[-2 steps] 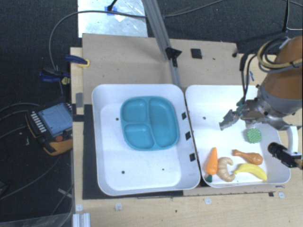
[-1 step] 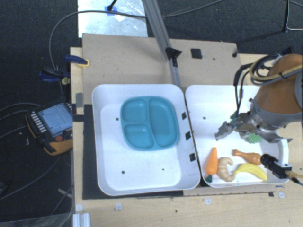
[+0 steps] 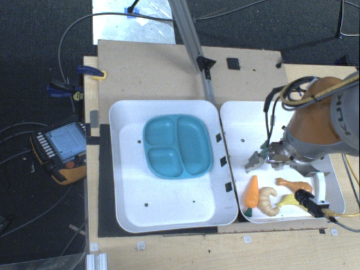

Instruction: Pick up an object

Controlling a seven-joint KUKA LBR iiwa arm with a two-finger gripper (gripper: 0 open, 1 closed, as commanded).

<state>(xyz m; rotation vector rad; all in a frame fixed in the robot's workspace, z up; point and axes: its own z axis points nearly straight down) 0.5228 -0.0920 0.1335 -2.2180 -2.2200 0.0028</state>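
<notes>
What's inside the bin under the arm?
In the right bin: an orange carrot, a tan curled piece, a brown drumstick-like piece and a yellow piece, near its front. The arm covers the bin's right side; anything beneath is hidden.

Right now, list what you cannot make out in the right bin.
1. Gripper, camera view: small and blurred, so whether it grips anything is unclear.
2. Yellow toy: its right end is covered by the arm, and its kind is unclear.
3. Brown toy: too small to name.
4. Right bin: its right wall is hidden under the arm.
</notes>
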